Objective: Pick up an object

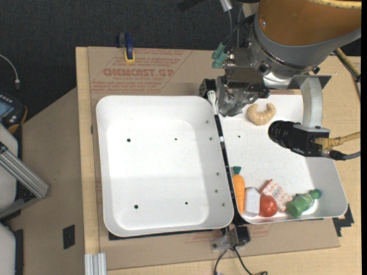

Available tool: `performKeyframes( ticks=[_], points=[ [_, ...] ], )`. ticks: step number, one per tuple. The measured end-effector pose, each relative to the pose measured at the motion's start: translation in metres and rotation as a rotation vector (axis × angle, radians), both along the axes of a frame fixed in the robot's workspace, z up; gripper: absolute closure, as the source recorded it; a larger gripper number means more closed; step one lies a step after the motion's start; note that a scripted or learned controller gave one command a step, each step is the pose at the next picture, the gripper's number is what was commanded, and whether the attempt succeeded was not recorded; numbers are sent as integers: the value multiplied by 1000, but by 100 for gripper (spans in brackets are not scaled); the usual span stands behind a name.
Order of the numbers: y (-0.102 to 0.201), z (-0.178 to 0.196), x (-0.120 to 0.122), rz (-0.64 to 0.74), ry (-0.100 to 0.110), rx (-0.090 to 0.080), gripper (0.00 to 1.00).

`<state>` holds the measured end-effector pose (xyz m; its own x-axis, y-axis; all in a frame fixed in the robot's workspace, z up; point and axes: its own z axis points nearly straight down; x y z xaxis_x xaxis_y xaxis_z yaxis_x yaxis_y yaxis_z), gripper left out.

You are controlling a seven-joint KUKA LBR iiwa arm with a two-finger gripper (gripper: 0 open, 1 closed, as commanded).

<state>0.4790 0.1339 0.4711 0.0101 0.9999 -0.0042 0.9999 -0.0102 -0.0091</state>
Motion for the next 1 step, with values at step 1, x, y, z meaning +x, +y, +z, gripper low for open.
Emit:
performKeyframes(
  ticks=[1],
  points=[
    [43, -190, -3, 12, 10, -2, 100]
  ],
)
